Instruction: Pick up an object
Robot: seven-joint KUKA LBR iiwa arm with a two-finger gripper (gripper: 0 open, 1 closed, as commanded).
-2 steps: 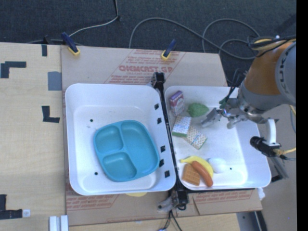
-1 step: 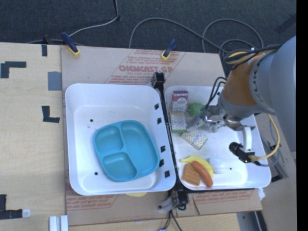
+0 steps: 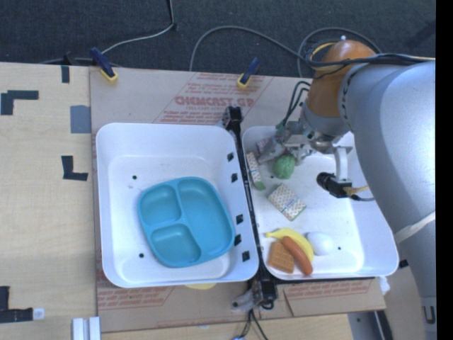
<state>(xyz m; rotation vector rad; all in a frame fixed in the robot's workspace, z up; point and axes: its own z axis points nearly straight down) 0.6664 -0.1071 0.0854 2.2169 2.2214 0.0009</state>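
- green round object (image 3: 284, 166) sits in the right bin (image 3: 354, 257), near its far end, directly under the gripper (image 3: 289, 149).
- gripper is low over it; i cannot tell how far it is spread or whether it grips anything.
- step, as i judge: the approach or closing phase.
- next move calls for a firm close, then a straight lift.

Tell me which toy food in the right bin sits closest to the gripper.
The green round one, directly under the gripper. The banana, carrot and bread slice lie clustered at the bin's near end.
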